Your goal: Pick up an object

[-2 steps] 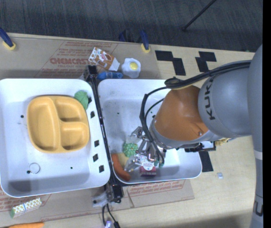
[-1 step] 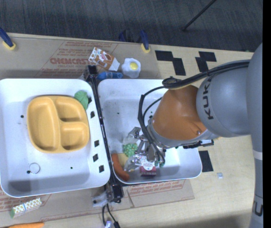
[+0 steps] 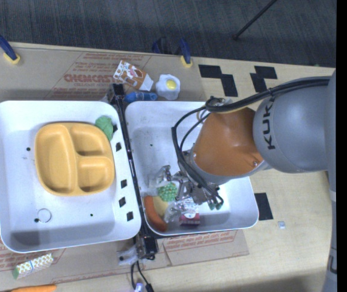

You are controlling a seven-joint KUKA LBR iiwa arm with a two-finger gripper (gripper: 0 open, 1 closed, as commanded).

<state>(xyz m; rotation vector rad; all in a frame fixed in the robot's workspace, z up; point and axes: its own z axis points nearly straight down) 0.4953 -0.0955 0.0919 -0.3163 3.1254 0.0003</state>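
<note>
Clutter of small objects (image 3: 174, 204) in the lower left corner of the right bin (image 3: 146, 132), lower centre of the frame: a green studded piece (image 3: 168, 191), an orange and red item (image 3: 154, 214) against the bin wall, and a clear wrapped packet (image 3: 185, 213). Pincer (image 3: 188, 190) down among these objects, directly beside the green piece, its opening impossible to judge beneath the orange-banded wrist of the arm (image 3: 282, 132). Left bin (image 3: 6, 163) at the left of the frame with a yellow divided tray (image 3: 74, 157) and a green object (image 3: 105, 125) at the tray's upper right corner; small packets on the counter (image 3: 282, 248) above the bins.
</note>
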